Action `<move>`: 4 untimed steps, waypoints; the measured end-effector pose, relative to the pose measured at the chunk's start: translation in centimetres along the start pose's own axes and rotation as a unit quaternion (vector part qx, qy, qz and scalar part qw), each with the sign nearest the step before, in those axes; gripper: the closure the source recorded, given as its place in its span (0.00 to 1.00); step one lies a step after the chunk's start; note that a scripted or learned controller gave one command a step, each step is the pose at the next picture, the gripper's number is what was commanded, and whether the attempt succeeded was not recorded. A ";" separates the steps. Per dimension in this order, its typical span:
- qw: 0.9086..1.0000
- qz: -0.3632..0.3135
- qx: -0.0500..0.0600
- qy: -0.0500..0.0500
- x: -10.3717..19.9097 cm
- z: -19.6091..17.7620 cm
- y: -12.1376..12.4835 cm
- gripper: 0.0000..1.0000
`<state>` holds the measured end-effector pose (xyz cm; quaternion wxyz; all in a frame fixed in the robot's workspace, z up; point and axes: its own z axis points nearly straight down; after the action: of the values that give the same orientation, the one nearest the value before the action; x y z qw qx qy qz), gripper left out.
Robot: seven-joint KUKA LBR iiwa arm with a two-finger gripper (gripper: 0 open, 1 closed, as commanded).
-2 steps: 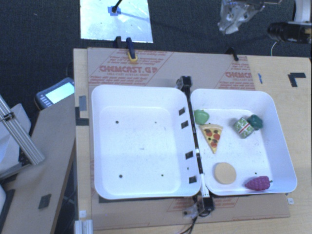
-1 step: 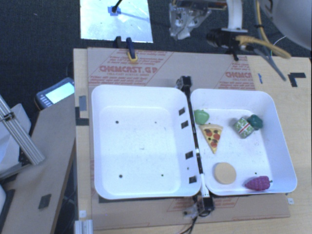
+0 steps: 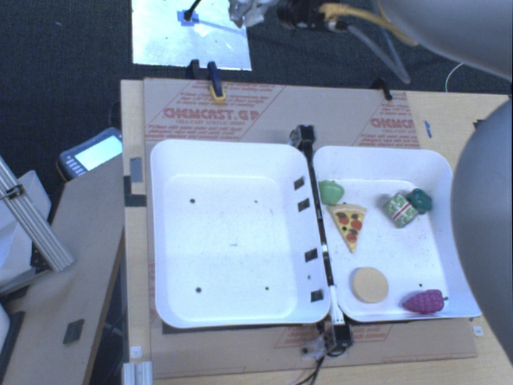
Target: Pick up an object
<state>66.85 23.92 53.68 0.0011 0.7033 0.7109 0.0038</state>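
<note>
Candidate objects—pizza slice (image 3: 349,224), tan disc (image 3: 370,285), purple berry (image 3: 424,301)—lie in the right bin (image 3: 383,163); hand (image 3: 255,2), grip state indiscernible, hangs beyond the table (image 3: 264,107), so a descent risks striking the bin wall or skidding off flat pieces.

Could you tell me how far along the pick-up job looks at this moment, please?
Nothing looks picked yet. All the toys lie in the right bin: the green piece, pizza slice, green-and-white block, tan disc and purple fruit. The gripper is high above the bench's far edge with nothing visible in it. Descending, grasping and lifting are all left.
</note>
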 end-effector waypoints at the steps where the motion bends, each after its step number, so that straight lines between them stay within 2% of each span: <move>1: 1.000 0.003 0.003 -0.001 -0.5 0.2 0.0 0.00; 2: 1.000 0.001 0.001 -0.001 -0.4 -1.0 0.0 1.00; 3: 1.000 0.001 0.002 -0.001 -0.4 -1.0 0.0 0.00; 4: 1.000 -0.001 0.000 -0.001 -0.4 -2.1 0.0 1.00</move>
<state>66.80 23.53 55.80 0.0012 0.7027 0.7115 0.0031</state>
